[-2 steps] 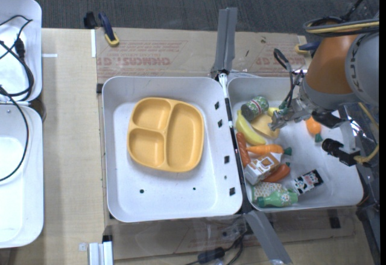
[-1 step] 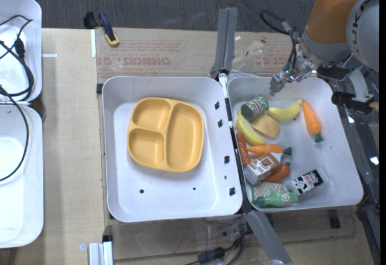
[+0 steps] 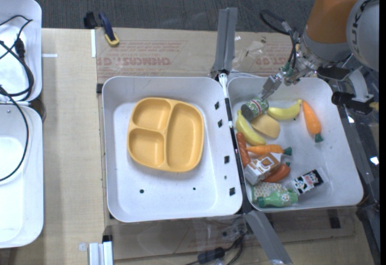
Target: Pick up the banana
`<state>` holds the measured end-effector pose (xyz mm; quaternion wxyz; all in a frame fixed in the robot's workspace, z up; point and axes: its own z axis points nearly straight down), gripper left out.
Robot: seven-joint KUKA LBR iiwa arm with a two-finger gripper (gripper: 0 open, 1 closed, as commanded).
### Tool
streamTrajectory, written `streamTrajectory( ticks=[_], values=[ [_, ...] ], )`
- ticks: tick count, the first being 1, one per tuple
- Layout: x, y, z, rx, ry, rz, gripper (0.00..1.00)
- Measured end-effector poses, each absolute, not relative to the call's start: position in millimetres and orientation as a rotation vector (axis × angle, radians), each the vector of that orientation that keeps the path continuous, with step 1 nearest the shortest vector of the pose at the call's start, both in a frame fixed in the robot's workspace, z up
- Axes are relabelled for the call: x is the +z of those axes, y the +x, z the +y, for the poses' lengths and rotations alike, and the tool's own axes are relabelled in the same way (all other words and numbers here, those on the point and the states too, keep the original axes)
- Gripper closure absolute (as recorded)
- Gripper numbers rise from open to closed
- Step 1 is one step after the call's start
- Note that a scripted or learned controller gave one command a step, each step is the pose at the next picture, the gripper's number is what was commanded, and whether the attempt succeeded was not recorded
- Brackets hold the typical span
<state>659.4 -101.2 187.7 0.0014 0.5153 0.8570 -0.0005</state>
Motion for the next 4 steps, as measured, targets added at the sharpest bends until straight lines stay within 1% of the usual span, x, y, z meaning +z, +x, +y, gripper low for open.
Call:
streamTrajectory(
  ticks=[1,2,3,4],
  values=[
    [114.6,635.2,-138.3,-0.003,1.648,2.674,0.0],
    [91.8,591.4,-146.9,-0.001,1.622,2.69,0.0],
    [101.6,592.0,-148.1,0.001,1.625,2.685,1.0],
    [101.5,592.0,-148.0,0.001,1.625,2.685,0.0]
  ],
)
